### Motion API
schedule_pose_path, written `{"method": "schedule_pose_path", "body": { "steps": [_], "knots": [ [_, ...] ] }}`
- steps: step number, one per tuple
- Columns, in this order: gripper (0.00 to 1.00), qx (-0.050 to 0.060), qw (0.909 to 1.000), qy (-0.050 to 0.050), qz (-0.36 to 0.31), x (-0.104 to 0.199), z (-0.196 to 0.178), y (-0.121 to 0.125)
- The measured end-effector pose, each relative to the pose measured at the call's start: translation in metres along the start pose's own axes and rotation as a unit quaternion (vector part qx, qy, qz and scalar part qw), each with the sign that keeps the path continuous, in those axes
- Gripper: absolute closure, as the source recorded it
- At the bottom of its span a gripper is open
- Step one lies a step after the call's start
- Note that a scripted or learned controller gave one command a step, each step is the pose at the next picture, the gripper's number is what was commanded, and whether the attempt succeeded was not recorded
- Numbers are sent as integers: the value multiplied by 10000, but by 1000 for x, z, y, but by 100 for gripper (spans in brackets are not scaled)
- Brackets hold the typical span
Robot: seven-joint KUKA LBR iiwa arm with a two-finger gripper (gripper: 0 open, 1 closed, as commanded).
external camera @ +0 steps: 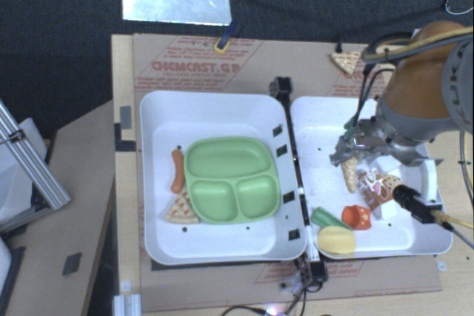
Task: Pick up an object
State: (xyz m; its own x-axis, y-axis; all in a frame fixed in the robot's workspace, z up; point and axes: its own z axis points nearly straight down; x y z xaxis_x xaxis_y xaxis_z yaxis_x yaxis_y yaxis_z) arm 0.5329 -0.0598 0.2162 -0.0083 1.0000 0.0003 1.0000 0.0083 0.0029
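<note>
The gripper (348, 150) hangs low in the right bin (318, 122), just above a cone-shaped toy (349, 174); whether its fingers are apart or together I cannot tell. A tomato (357, 217) and lemon (336, 240) lie nearby.

Arm (426, 89) reaches in from right, orange band above wrist, bent down; hand (348, 150) low, pointing left-down.

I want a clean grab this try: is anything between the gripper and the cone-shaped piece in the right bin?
Nothing visible. The gripper sits right over the cone-shaped piece, whose lower part lies bare; the patterned packet lies beside it.
</note>
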Motion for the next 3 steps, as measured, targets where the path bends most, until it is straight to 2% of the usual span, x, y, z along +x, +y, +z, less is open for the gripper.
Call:
{"method": "schedule_pose_path", "body": {
  "steps": [1, 2, 3],
  "knots": [
    [100, 2, 10000, -3, 32, -6, -10, -7],
    [100, 0, 10000, -2, 20, -8, -18, 0],
    [100, 12, 10000, -3, 31, -8, -16, -3]
  ]
}}
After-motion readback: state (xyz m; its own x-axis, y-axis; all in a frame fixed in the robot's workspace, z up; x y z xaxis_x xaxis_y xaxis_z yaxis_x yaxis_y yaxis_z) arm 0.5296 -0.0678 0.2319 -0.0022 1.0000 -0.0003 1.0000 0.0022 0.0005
